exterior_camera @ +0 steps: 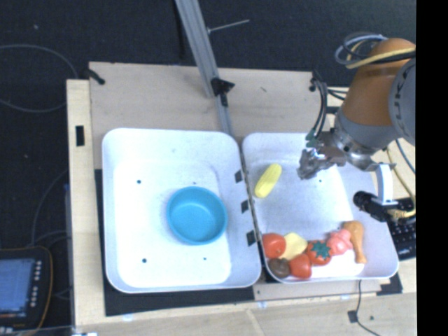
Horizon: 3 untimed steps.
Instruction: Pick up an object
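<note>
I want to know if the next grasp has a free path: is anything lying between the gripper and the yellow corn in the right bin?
Nothing visible does. The gripper hangs over the right bin, and the corn lies apart to its left on bare bin floor. The other toys sit bunched along the near wall, off that line.

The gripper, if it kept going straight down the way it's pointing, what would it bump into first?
Probably the bare white floor of the right bin. The gripper points down there, beside the yellow corn, not over it, though depth is hard to judge.
</note>
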Available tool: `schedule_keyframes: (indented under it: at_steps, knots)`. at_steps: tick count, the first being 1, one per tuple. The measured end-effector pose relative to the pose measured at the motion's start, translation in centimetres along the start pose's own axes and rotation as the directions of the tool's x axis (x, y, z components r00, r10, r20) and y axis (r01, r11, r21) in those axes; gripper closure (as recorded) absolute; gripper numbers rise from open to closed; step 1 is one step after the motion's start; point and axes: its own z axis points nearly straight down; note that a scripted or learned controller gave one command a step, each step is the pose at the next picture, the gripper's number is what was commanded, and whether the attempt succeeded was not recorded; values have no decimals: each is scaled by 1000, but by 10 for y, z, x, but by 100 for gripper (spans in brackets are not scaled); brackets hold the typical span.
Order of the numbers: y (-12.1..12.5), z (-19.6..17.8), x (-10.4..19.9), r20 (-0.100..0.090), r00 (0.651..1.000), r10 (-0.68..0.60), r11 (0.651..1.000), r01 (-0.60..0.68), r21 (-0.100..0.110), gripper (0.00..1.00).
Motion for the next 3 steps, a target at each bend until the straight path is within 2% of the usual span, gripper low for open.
schedule_keyframes:
  at_steps: [1, 2, 3]
  knots:
    - [0, -67, -1, 0, 1000, -2, 1000, 2, -5, 100]
    - [1, -85, -1, 0, 1000, -6, 1000, 6, 1, 100]
    - [-6, -81, 43, 1, 1000, -3, 1000, 3, 5, 100]
